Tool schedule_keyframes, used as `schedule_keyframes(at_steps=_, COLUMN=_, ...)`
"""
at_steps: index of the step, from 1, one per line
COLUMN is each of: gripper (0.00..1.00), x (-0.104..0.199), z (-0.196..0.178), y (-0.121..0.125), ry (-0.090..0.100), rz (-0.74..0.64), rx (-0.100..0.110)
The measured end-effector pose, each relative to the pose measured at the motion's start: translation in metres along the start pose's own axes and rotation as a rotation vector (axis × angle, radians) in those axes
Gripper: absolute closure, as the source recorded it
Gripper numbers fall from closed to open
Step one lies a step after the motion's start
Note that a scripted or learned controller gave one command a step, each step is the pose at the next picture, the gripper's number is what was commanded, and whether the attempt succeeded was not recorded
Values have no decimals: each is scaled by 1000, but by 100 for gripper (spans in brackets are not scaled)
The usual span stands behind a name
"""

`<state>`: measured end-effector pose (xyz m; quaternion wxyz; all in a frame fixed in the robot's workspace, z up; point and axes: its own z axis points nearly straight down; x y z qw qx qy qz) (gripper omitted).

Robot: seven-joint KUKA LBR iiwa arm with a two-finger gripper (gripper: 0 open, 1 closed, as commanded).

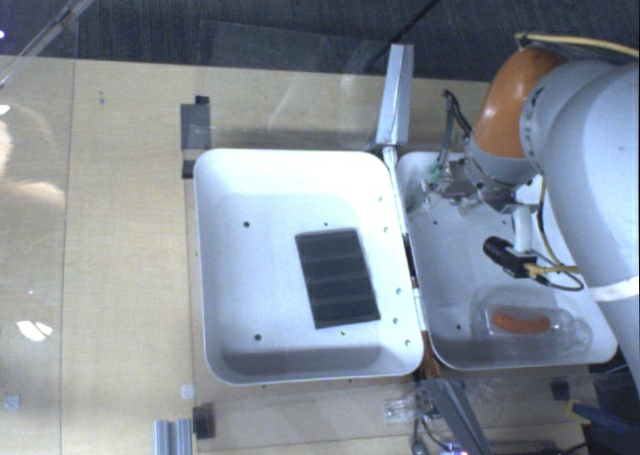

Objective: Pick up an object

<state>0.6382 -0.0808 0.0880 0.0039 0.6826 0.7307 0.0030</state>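
Dark grey flat rectangular ribbed pad [337,278] lies in the left shallow white bin [230,243], a bit right of that bin's middle and toward the near side. Long axis runs roughly front to back, slightly skewed. Surface shows three or four crosswise bands, matte, no visible markings. It sits flat on the bin floor, apart from all four walls.

Right shallow white bin [445,273] holds a clear plastic tube-like container with an orange-red item inside [525,322], lying on its side near the front right corner. The clear shell is hard to trace against the white floor, so its exact outline is uncertain. Just above it, a small black oblong object with thin wires attached [508,256] is seen over the bin floor; whether it rests on the floor or hangs from the arm can't be told.

Grey KUKA arm with orange band [590,173] comes in from the right and covers the right bin's far right part. Its two-finger gripper [452,183] is at the back left corner of the right bin, close to the divider between bins. Finger spacing can't be read from this angle, wrist hardware and cables clutter it, and nothing is visibly gripped. Gripper is well apart from the ribbed pad and from the clear container.

Bins sit side by side on a light wooden bench [110,273].
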Motion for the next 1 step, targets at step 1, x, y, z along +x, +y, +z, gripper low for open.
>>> schedule_keyframes(at_steps=1, gripper=0, x=-85, z=-60, y=16, ry=-2, rz=209, rx=3)
